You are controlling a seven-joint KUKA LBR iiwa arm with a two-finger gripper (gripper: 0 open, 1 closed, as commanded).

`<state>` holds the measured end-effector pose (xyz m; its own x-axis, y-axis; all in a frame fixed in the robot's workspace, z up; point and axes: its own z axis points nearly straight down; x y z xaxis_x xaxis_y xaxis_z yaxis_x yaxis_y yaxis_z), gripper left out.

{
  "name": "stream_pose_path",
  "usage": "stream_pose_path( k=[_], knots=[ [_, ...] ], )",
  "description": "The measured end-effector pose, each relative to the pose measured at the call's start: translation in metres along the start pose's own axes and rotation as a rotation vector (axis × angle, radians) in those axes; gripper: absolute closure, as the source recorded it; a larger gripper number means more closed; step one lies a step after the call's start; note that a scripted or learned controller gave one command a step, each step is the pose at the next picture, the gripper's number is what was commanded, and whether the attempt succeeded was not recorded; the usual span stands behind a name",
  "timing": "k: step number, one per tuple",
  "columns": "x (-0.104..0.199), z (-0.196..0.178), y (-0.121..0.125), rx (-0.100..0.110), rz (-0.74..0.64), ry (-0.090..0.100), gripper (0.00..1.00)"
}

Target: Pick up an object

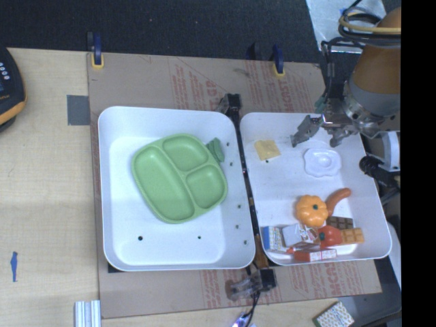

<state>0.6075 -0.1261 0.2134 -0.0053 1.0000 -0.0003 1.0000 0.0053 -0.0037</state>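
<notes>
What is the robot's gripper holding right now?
Nothing. The gripper is open above the right bin, with no object between its fingers. The white fried egg lies just below it, untouched.

You see the grey arm with its orange band [379, 53] cut off at the picture's right side, so its upper links are lost to you. The small dark-green piece [216, 150] is partly tucked behind the light-green divided plate [180, 177], and you cannot tell what it is. The red item [330, 236] lies half hidden among the flat printed packet [294, 238] and the brown chocolate-like bar [346, 230]. The patterned object [332, 315] at the bottom edge is cropped.
</notes>
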Motion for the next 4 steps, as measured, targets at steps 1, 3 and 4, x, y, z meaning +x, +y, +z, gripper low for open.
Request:
stream_pose_path(
  k=[1, 3, 4],
  knots=[
    [-0.02, 0.128, -0.059, 0.015, 0.003, 0.003, 0.0],
    [0.005, 0.112, -0.105, 0.003, 0.0, 0.0, 1.0],
    [0.063, 0.016, -0.054, -0.013, -0.007, 0.002, 1.0]
  ],
)
